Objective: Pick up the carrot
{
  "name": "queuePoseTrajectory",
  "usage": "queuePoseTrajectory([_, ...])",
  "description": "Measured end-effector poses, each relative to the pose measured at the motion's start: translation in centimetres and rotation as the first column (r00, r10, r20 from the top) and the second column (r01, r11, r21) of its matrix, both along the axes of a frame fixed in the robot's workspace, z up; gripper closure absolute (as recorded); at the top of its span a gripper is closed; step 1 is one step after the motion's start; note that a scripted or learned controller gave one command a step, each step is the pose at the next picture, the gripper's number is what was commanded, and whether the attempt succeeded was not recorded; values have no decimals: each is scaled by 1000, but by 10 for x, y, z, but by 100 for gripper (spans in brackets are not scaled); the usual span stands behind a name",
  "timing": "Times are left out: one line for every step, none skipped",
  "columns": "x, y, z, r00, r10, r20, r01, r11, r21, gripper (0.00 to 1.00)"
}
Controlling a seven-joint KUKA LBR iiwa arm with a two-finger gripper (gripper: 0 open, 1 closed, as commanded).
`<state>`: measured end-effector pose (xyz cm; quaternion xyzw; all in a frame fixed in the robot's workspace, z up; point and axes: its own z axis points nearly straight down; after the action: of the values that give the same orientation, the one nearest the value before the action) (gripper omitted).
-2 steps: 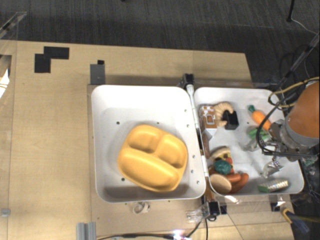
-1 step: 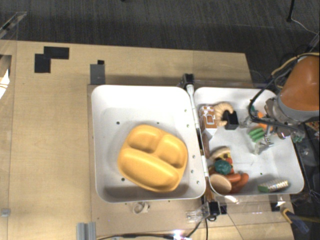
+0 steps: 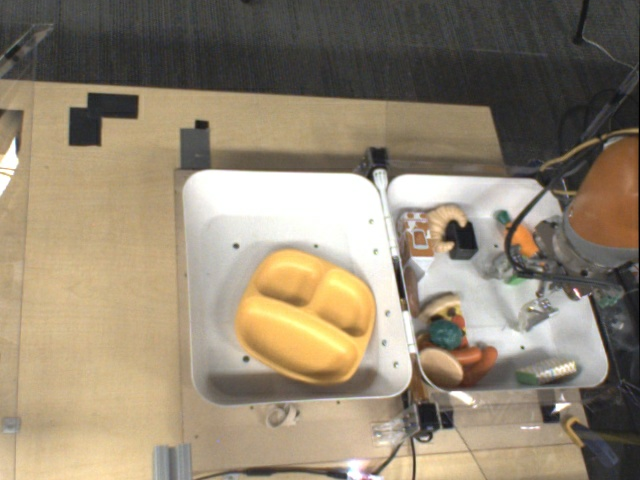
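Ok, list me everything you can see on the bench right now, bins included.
bins: 2, white, side by side on the bench
yellow lump: 1, yellow, big, in the left bin
carrot: 1, orange with a green end, right bin, upper right, partly behind cables
pile of toy food: 1 cluster, mixed colours, right bin, lower left corner
brown and white item: 1, right bin, upper left, with a black piece beside it
silvery item: 1, right bin, lower right
black patches: 2, bench, upper left
arm: 1, grey with orange band, over the right bin's right side
gripper: 1, metal, over the right bin
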<state>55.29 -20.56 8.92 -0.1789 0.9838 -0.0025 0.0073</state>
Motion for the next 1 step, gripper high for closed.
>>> queuePoseTrajectory([-40, 0, 0, 980, 197, 2, -197, 980, -4, 0])
